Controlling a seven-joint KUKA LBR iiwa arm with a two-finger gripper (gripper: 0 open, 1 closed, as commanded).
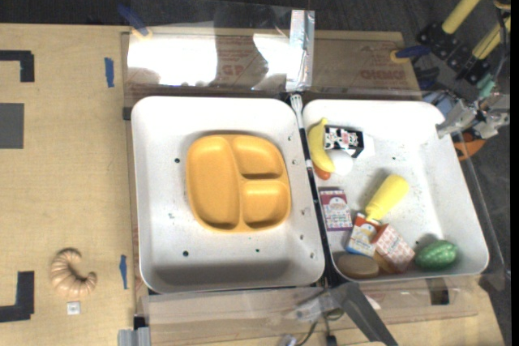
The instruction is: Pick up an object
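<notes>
The right bin (454, 198) holds several small items. A yellow banana (319, 148) lies by its left wall, next to a black-and-white carton (344, 141). A yellow bottle (384, 198) lies tilted in the middle. Along the near wall sit a pink carton (333, 207), a small orange-and-white carton (363, 235), a pink patterned box (394, 249), a brown oval piece (358, 265) and a green rounded fruit (437, 254). My gripper (469, 119) hangs at the bin's far right rim, away from all of these, with nothing seen in it.
The left bin (154, 174) carries a yellow divided plate (238, 180). A croissant-like toy (73, 271) lies on the bench at the near left. A clear plastic sheet (219, 53) stands behind the bins. Yellow bars and black clamps (462, 28) are at the upper right.
</notes>
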